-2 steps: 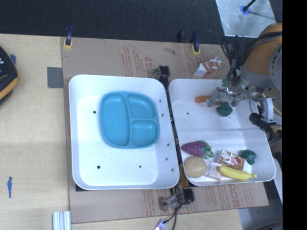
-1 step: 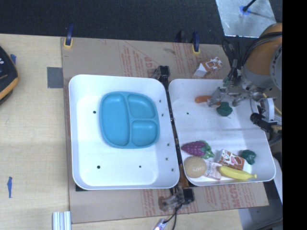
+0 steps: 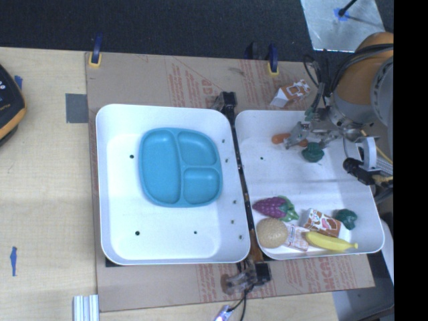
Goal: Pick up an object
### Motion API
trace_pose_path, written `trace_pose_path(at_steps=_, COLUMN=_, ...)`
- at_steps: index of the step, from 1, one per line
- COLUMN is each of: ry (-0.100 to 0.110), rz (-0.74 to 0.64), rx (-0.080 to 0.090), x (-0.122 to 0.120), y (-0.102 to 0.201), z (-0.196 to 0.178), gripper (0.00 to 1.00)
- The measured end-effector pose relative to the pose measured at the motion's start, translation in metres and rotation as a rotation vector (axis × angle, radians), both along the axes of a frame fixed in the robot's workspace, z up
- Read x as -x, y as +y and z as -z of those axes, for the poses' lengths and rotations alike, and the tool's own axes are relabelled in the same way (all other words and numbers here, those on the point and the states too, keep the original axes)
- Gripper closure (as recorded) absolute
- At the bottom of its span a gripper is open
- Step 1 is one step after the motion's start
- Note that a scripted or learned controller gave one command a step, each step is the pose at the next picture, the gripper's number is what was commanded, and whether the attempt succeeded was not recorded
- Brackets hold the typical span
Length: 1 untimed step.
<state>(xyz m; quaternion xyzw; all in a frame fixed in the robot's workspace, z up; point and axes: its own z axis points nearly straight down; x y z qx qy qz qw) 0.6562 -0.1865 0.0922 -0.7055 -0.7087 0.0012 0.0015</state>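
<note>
My gripper [image 3: 299,138] hangs low over the far part of the right bin [image 3: 294,179], reaching in from the right. Just left of its tip lies a small orange piece [image 3: 279,138], touching or nearly touching it. A dark green round piece [image 3: 312,154] sits right below the gripper. At the bin's near side lie a purple grape bunch [image 3: 273,207], a tan round bun [image 3: 271,233], a small printed carton [image 3: 323,222], a yellow banana [image 3: 329,243] and another dark green piece [image 3: 346,217].
The left bin [image 3: 120,206] holds a blue divided plate [image 3: 179,166]. A small packet [image 3: 291,93] lies on the cardboard beyond the right bin. Cables and a black fitting [image 3: 361,169] hang by the arm at the right edge.
</note>
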Motion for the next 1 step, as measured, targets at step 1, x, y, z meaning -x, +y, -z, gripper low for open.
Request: trace_pose_path(at_steps=1, ry=-0.002, rz=0.001, rx=0.001, x=-0.0002, y=-0.0129, z=-0.0002, gripper=0.00)
